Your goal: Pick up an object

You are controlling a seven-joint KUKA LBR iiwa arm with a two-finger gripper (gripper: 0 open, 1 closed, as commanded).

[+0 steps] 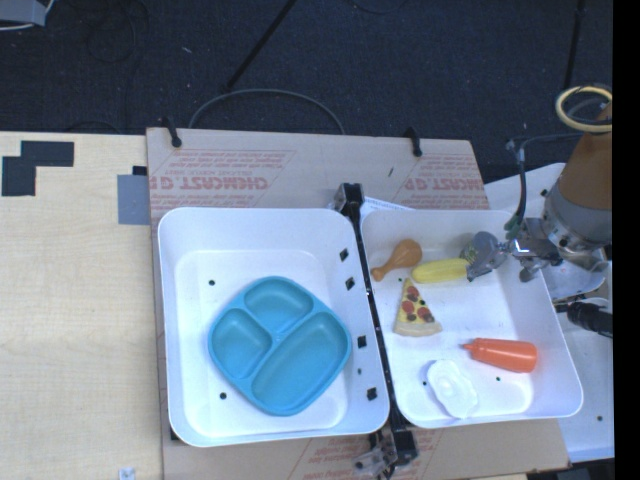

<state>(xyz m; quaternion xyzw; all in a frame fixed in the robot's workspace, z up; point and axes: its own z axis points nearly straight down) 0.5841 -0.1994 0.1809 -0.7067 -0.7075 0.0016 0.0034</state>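
Gripper (484, 258) low in right bin (560, 368), touching the corn (440, 270); grip state cannot be told; carrot (503, 354) well apart.

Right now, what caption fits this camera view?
Gripper beside yellow corn in the right bin; blue plate in the left.
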